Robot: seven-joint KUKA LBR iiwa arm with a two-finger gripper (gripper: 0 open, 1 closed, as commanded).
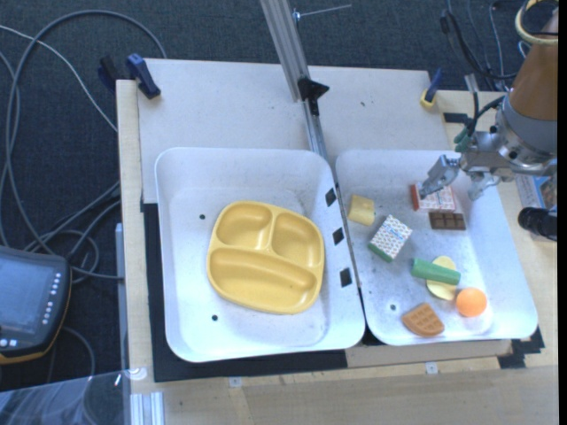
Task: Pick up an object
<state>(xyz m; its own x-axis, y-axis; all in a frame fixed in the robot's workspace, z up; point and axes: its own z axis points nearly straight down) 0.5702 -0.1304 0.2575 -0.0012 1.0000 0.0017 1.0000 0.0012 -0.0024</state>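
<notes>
Off the worktop's left edge, a dark screen box (27, 301) on the floor among grey cables (53, 104). Near the back left corner of the worktop (230, 104), a blue clamp (142, 74). Toward the left side of the worktop, a white left bin (166, 237) with a yellow plate (266, 257) flat in its middle, split into three parts. Rising from the back of the gap between the two bins, a slanted metal pole (285, 34). In the right bin (524, 301), from left to right: a small yellow block (361, 209) near the left wall, a white and green dotted box (391, 237) just beside it, a brown waffle (423, 320) by the front edge, a pink and white block (436, 200) touching a brown bar (447, 221) toward the back, a green stick (434, 270) lying on a yellow piece (445, 283), and an orange ball (471, 302) near the front right corner. Above the pink and white block, the gripper (456, 184), with fingers (437, 178) spread wide and holding nothing.
</notes>
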